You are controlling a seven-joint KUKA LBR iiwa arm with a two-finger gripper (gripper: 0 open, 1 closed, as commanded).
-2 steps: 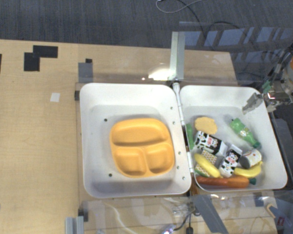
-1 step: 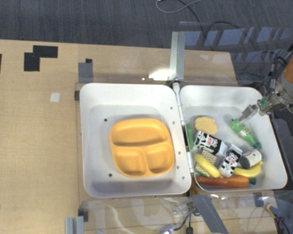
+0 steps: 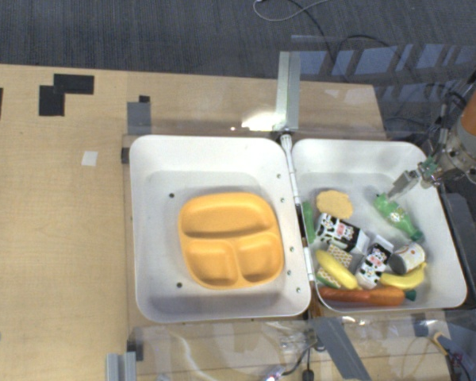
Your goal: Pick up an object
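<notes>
Carefully, we keep our gripper (image 3: 400, 187), whose finger spread we cannot tell, centred over the green bottle (image 3: 398, 217) lying near the right bin's (image 3: 357, 151) far side, just beside it, and descend straight, avoiding the banana (image 3: 404, 279).

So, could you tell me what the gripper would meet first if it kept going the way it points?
Probably the green bottle: the gripper slants down-left just above it, though depth is hard to judge.

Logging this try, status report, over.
Pincer low over right bin, fingers at green bottle. Nothing seen held. Toy food crowds bin's near corner: bananas, cookie, cow-print cartons. Yellow tray in left bin.
</notes>
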